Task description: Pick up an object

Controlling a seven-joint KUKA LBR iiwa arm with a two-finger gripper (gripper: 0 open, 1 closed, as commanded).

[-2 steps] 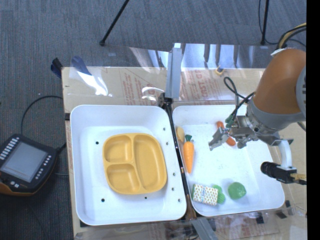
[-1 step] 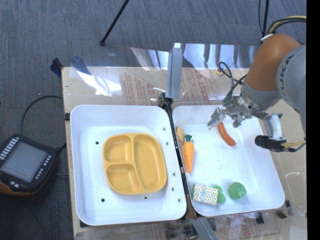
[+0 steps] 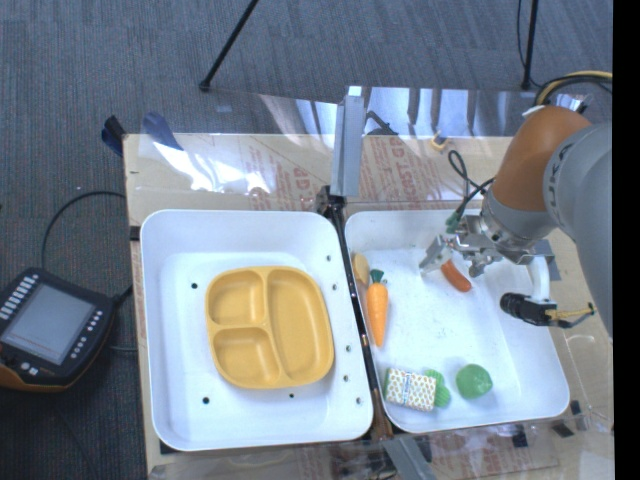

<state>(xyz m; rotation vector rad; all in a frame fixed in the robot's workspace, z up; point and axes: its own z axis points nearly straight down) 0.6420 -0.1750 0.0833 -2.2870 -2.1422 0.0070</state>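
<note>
My gripper (image 3: 454, 264) is low in the right bin (image 3: 520, 353), near its back. Its fingers are spread open. A small orange-red sausage-shaped piece (image 3: 457, 277) lies on the bin floor just at the fingertips, between them and a little in front; the fingers are not closed on it. An orange carrot (image 3: 377, 310) with a green top lies along the bin's left wall, with a pale yellow piece (image 3: 360, 266) just behind it. Near the front lie a patterned white block (image 3: 409, 389), a green piece (image 3: 437, 388) against it, and a green ball (image 3: 474, 380).
The left bin (image 3: 170, 368) holds a yellow divided plate (image 3: 270, 325). A grey upright post (image 3: 347, 153) stands behind the wall between the bins. The grey and orange arm (image 3: 545, 178) comes in from the right, over the right bin's back corner.
</note>
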